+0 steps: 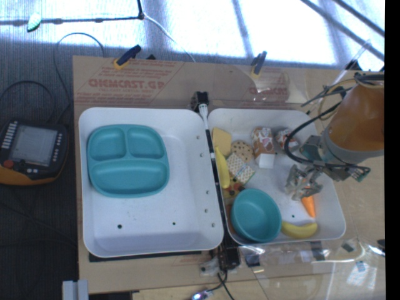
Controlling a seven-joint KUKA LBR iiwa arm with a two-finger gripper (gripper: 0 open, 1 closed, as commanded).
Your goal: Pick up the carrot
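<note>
Carrot [308, 205] touching hand [302, 185], just below it, hand's grip state unclear

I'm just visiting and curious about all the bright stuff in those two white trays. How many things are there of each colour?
Teal: 2, divided plate and bowl
Yellow: 3, banana, another banana and a cheese wedge
Orange: 1, carrot, just below the pincer
White: 1, small cube
Tan or mixed: 3, crackers and a mottled piece
Total: 10, though the crowded middle is hard to separate

tool [304, 186] above carrot [309, 205], teal bowl [256, 214]
</note>
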